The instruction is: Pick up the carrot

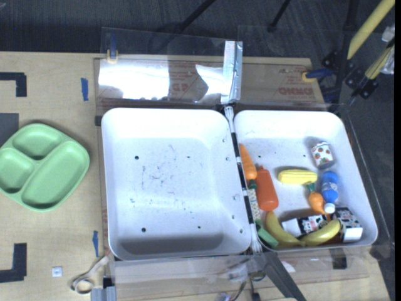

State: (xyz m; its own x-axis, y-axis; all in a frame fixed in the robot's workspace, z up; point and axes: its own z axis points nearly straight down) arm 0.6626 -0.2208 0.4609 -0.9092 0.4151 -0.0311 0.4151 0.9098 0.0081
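While the carrot [248, 162] lies tight against the right bin's [276, 125] left wall, just above the orange bottle [267, 189], approach along its length; the end effector's state, I cannot tell.

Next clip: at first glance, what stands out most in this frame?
The eye goes first to the bright clutter along the near and left sides of the right bin: a carrot against the left wall beside an orange bottle, a banana curving along the near edge, and a corn cob mid-bin. Next comes the pale green divided plate on the bench at far left.
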